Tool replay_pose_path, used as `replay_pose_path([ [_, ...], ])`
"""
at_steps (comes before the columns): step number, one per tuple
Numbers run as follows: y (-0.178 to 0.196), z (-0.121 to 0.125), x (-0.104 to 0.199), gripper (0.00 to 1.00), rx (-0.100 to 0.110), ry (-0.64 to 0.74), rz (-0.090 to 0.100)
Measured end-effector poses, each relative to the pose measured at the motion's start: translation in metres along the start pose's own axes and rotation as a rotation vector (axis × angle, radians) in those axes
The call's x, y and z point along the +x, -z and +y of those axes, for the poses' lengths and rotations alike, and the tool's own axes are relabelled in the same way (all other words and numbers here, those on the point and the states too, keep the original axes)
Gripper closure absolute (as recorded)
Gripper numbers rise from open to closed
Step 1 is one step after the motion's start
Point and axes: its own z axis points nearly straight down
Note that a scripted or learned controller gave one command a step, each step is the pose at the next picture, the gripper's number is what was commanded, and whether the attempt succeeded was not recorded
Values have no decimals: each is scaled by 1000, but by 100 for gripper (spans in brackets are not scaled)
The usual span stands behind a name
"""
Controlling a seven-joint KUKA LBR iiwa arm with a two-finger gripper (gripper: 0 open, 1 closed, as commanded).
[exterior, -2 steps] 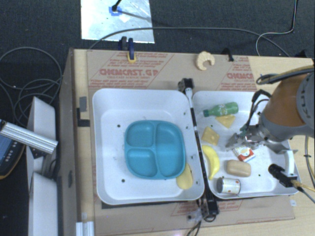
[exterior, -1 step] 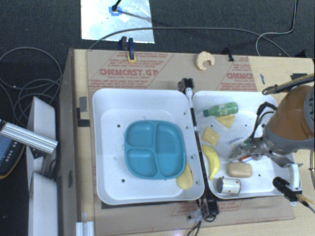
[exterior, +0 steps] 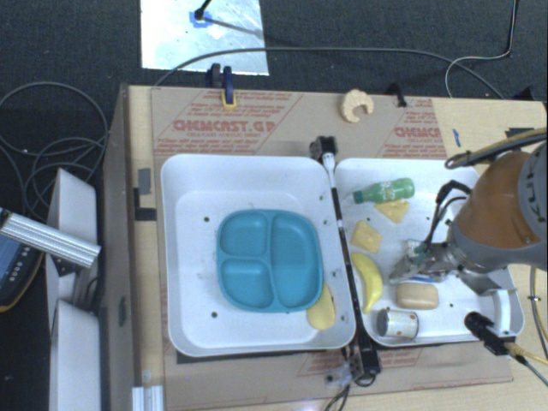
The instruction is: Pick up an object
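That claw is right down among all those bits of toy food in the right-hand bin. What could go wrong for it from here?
The gripper sits low in the right bin, close above the tan block, with the banana and silver can nearby. It might nudge the block aside instead of catching it, or pinch a neighbour along with it. The can lies on its side and could roll if bumped.

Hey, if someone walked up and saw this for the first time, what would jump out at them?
Probably the blue divided plastic plate lying in the left white bin. Next, the grey arm with its orange band reaching over the right white bin, above a yellow banana and green bottle.
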Motion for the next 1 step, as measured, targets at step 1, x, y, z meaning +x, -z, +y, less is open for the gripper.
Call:
replay_pose_path([
  [1, 2, -12, 32, 0, -13, -9, -15],
])
